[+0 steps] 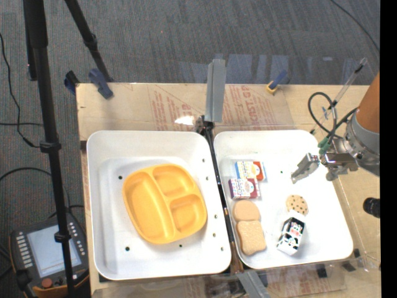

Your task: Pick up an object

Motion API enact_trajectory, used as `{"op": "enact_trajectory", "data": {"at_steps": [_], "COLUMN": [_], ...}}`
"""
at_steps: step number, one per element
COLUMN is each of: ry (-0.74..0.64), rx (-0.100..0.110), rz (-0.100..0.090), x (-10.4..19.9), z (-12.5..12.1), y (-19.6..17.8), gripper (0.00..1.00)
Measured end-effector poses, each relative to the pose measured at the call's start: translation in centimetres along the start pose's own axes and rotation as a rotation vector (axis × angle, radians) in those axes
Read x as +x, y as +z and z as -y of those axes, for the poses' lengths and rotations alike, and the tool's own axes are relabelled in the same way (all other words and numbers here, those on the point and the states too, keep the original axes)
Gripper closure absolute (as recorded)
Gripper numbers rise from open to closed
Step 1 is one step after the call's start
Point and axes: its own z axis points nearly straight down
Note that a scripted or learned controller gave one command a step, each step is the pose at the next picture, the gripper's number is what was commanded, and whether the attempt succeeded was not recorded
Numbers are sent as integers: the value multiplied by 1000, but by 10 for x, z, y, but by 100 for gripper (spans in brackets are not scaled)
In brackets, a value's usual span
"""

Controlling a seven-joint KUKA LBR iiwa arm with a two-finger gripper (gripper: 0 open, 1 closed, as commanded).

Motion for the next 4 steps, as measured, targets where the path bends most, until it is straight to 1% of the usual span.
{"op": "enact_trajectory", "data": {"at_steps": [1,2,3,4], "ry": [56,-42,-35,-254], "rx": [4,2,4,-1], "rz": [-3,-2,-4,-1], "x": [-19,-41,-42,-18], "z": [36,44,45,26], "y": [125,190,181,64], "gripper": [0,0,100,100]}}
